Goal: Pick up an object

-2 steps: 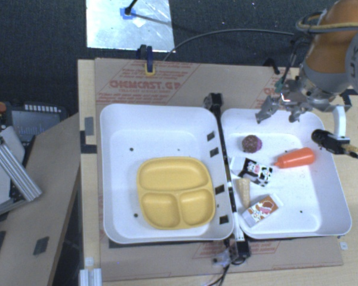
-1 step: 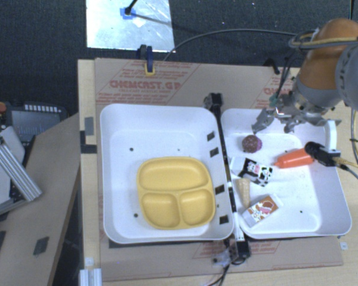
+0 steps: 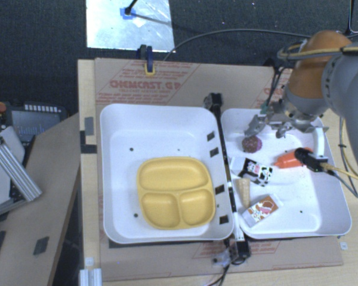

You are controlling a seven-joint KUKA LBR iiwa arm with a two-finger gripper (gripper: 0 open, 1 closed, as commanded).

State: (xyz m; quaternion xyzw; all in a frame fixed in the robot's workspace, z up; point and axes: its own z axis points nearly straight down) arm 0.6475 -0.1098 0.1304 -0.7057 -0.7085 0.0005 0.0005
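Observation:
My gripper (image 3: 267,127) hangs over the back part of the right bin (image 3: 334,210), open, with nothing between its fingers. A dark purple ball (image 3: 252,142) lies just in front of the left fingertip (image 3: 254,124), apart from it. An orange carrot-like piece (image 3: 288,160) lies to the ball's right. A black-and-white patterned item (image 3: 256,171) sits in front of the ball. Closer to the front lie a pale cone (image 3: 243,190) and a small printed box (image 3: 262,210).
The left bin (image 3: 116,130) holds a yellow divided tray (image 3: 175,192). A ridge with black clips (image 3: 222,159) separates the two bins. The arm comes in from the upper right over the right bin's back edge.

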